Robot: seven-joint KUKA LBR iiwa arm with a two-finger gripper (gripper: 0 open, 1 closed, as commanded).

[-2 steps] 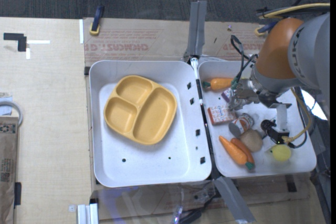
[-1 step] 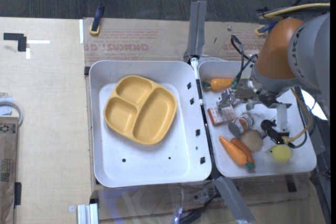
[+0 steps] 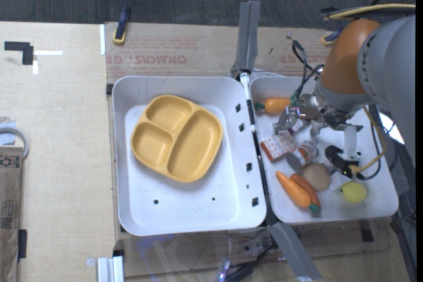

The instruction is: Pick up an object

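2 bins; my gripper (image 3: 289, 121) hangs above the box (image 3: 277, 146) in the right bin (image 3: 390, 205), claw state I cannot tell. I'd descend squarely toward 6 o'clock.

arm (image 3: 390, 56): reaches in from right, bent downward | orange band above wrist | gripper (image 3: 291, 121): lowered, pointing left

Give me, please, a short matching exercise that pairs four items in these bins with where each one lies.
Items:
1. yellow divided plate
2. lemon
3. two carrots
4. orange pepper

Places:
A. right bin's near right corner
B. right bin's far left part
C. left bin
D. right bin's near edge, left of the lemon

Pairs: 1-C, 2-A, 3-D, 4-B
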